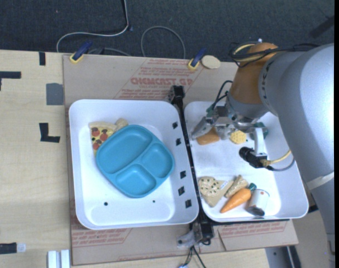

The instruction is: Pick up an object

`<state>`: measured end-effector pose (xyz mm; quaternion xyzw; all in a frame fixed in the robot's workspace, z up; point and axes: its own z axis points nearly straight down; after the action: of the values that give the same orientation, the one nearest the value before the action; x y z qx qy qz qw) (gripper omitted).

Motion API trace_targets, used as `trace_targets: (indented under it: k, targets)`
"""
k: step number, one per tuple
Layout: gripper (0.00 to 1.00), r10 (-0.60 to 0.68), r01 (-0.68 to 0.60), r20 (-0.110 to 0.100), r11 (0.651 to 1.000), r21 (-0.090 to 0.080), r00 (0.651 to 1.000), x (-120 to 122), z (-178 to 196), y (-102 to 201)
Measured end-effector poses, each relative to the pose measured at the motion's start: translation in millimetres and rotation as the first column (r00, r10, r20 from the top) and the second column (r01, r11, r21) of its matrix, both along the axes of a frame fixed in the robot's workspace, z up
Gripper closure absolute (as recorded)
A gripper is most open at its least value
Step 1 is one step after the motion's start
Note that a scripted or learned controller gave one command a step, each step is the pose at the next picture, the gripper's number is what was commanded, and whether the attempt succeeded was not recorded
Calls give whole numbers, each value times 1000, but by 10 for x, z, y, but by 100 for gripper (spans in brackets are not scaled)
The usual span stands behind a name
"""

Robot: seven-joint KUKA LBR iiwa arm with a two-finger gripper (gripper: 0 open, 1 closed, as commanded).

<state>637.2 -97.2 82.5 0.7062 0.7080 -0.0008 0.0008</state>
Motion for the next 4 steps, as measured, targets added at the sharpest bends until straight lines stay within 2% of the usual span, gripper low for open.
trace_targets:
  k: [1, 2, 3, 4]
  targets:
    - [0, 0, 0, -5, 1000, -1, 1000, 314, 27, 2]
    - [100, -1, 1, 4, 1000, -2, 1000, 321, 141, -1]
    - [0, -1, 1, 3, 1000, -3, 1000, 318, 134, -2]
    - [0, -3, 3, 6, 1000, 1, 1000, -29, 42, -45]
